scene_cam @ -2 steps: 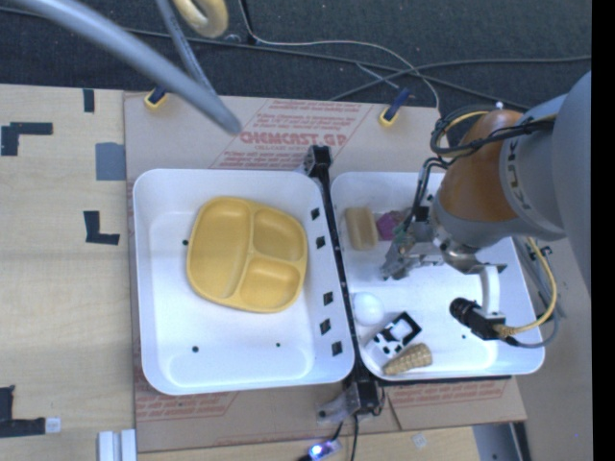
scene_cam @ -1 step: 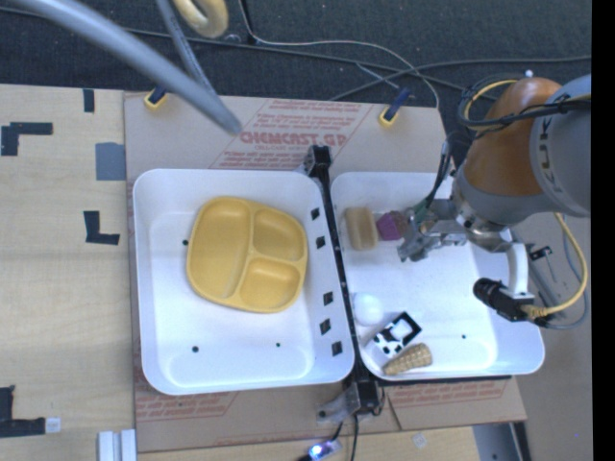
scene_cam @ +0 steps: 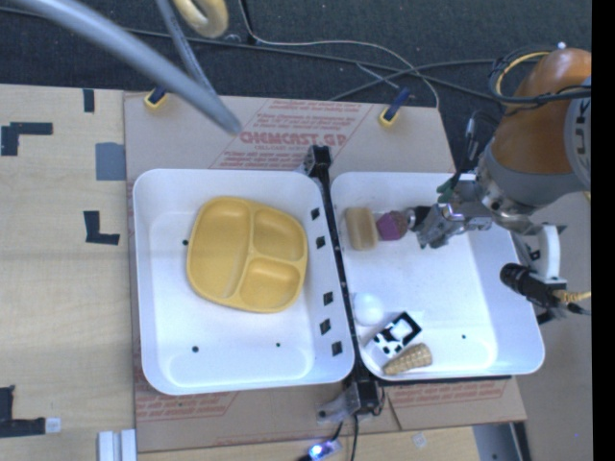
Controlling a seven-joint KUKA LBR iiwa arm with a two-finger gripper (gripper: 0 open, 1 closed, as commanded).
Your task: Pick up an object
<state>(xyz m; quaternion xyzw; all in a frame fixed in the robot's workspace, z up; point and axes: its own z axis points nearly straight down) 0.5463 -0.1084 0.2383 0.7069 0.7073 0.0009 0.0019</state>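
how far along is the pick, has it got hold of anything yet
Done: the arm has reached into the right bin, and the gripper sits low beside the purple object. In hand: nothing visibly held; whether the gripper touches the purple piece is unclear. Left: the grasp and lift. The tan block, white ball, cone and yellow divided plate lie untouched.

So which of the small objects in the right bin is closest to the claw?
The purple object, just left of the claw. The tan block lies farther left; the white ball and cone sit near the front.
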